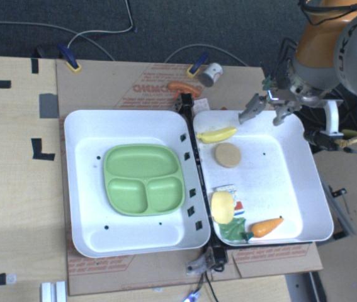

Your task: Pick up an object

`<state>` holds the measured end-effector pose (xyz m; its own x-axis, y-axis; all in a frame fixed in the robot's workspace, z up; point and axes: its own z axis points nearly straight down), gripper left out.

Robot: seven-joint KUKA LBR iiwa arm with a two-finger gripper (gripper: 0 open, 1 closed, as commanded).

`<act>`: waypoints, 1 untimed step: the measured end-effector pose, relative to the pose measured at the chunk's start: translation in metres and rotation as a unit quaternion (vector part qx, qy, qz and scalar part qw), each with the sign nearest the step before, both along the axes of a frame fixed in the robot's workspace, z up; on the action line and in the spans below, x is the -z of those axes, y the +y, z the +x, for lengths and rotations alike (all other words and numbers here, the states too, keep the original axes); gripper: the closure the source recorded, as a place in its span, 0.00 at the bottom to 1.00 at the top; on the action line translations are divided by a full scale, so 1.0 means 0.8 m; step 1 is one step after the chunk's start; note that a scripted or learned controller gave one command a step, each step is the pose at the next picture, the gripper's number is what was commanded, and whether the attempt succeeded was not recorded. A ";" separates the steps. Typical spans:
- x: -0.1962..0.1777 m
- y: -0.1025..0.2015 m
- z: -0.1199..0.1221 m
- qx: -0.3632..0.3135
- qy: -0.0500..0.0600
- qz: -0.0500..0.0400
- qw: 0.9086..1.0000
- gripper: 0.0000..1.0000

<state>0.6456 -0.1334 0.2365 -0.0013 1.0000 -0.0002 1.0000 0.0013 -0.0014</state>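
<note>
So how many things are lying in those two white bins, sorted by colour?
Green: 2, the divided plate and a leafy piece
Yellow: 2, the banana and a lemon-like piece
Tan: 1, a round cookie
Orange: 1, the carrot
Total: 6

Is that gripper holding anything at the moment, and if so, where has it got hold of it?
Nothing is held. The gripper hangs open over the far edge of the right bin, with nothing between its fingers.

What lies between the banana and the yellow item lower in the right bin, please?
A round tan cookie lies between the banana and the yellow item, seen in the camera view.
</note>
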 end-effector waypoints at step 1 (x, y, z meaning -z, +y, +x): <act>0.102 0.033 -0.024 0.000 0.001 0.000 1.000 0.00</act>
